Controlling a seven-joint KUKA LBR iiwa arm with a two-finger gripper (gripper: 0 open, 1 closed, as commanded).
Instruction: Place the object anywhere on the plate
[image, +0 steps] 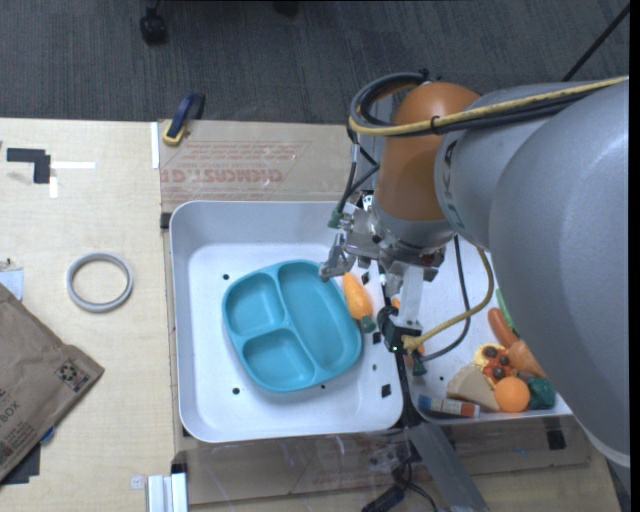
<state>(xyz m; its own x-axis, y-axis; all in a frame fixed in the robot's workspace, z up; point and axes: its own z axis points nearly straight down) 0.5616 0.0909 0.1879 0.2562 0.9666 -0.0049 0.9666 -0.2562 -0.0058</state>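
The grey arm (540, 200) fills the right half of the scene, over the left white bin (190, 300) where the blue three-compartment plate (290, 325) lies, and its gripper (358, 280) hangs at the plate's 3 o'clock edge. A small orange object (355, 295), carrot-like, sits right at that rim beneath the wrist. Grip state: cannot tell, the wrist and cables mask it; judged best move is toward 9 o'clock, well inside the rim, before release.
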